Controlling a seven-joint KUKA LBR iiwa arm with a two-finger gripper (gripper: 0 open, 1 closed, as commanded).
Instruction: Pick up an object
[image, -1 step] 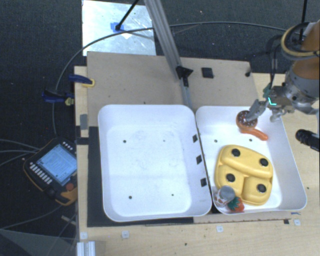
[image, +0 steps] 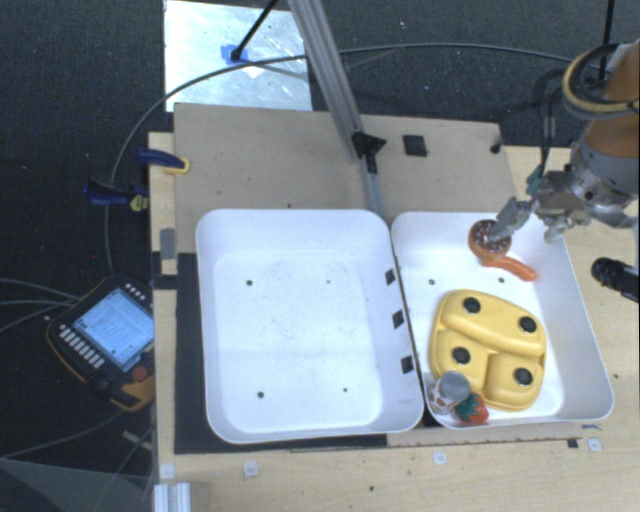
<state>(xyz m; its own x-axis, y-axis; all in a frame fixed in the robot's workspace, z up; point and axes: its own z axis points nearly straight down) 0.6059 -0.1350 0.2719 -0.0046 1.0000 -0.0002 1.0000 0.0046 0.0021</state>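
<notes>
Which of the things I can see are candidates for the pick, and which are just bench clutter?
For the pick, all in the right bin:
- yellow moulded piece with dark spots
- round brown object with orange strip, below the gripper
- small grey and red items in the near corner

Lying about:
- left bin
- teach pendant
- clamps
- cables

The end effector hangs over the right bin, beside a brown round object and orange piece. Nearer than these lies a yellow moulded tray, small items at its near-left corner.
</notes>
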